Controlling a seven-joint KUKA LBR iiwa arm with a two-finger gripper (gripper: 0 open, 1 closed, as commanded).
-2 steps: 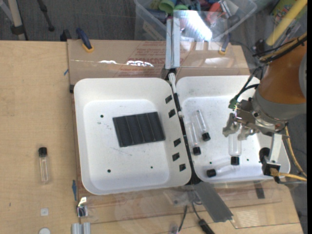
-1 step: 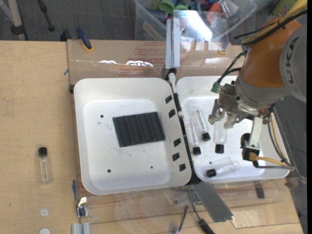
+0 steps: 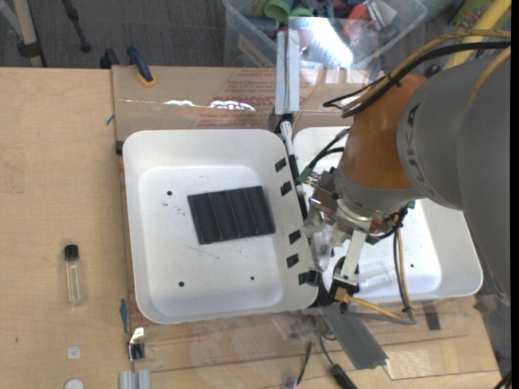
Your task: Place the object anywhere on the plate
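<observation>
No legible writing or labels anywhere. Dark ribbed plate [image 3: 232,214] lies flat in the left bin [image 3: 146,217]. Gripper [image 3: 336,270] low over the right bin [image 3: 454,274], at its left wall; finger state cannot tell. Object to place: not identifiable, arm [image 3: 422,136] hides much of that bin.

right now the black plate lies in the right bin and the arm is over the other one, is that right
Not quite. The camera view shows the black plate lying in the left bin, not the right one. The arm is over the other one, the right bin, with its gripper low by the divide between the two bins.
</observation>
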